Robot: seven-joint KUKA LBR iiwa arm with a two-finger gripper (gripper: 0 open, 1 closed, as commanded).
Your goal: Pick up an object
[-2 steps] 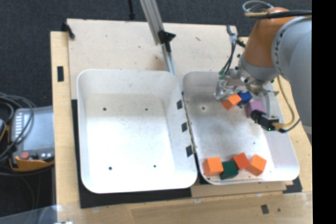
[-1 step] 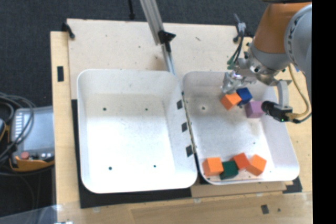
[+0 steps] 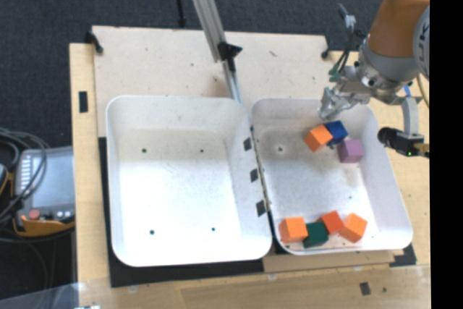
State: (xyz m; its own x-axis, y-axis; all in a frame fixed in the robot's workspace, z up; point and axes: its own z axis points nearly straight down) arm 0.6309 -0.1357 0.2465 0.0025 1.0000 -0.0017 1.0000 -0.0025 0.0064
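Observation:
The right bin [image 3: 376, 177] holds several small blocks. An orange block [image 3: 317, 137], a blue block [image 3: 336, 131] and a purple block [image 3: 351, 150] cluster near its far side. Along its near wall lie an orange block [image 3: 293, 229], a dark green block [image 3: 316, 234], a red-orange block [image 3: 332, 221] and another orange block [image 3: 354, 226]. My gripper [image 3: 330, 110] hangs at the bin's far edge, just above and behind the orange and blue blocks. Nothing shows between its fingertips.
The left bin [image 3: 116, 155] sits beside the right one. A slanted aluminium bar [image 3: 206, 7] rises from the bench behind the bins. A grey device with cables [image 3: 36, 188] lies off the bench at the left.

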